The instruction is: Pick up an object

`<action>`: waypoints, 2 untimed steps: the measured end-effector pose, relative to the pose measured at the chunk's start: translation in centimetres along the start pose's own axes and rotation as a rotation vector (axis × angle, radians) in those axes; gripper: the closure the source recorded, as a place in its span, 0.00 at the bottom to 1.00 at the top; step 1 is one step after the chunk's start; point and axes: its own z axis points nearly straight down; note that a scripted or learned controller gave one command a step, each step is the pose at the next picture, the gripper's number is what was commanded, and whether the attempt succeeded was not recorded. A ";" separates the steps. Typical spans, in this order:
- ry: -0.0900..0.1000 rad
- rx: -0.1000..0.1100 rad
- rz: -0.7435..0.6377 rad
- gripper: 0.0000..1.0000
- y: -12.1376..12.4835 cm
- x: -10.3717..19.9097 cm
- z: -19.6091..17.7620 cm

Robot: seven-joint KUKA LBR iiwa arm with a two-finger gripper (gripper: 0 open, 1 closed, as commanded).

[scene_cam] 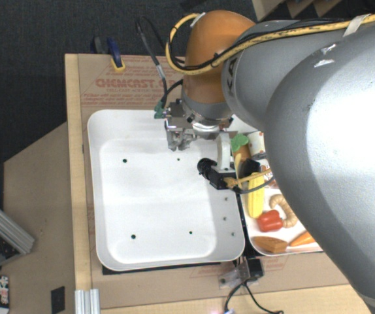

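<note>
Gripper (pixel 179 141) hangs over far edge of left bin (pixel 109 175), nothing visible between jaws; how far apart they stand too small to tell. Candidate objects lie in right bin (pixel 256 246), mostly hidden under arm (pixel 318 129): yellow corn (pixel 254 198), red pepper (pixel 270 222), green piece (pixel 240 142), orange carrot (pixel 302 239). Step, by my judgement: no pick yet made, arm positioned away from objects. Next move calls for shift right over one object, descent, closing jaws around it.

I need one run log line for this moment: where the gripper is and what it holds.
gripper: over far edge of left bin | held: nothing seen | corn, tomato: in right bin | pick: not yet done
</note>
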 end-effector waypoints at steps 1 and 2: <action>0.004 -0.021 0.000 1.00 0.9 6.4 -12.1; -0.003 -0.012 0.005 1.00 6.0 8.3 -10.6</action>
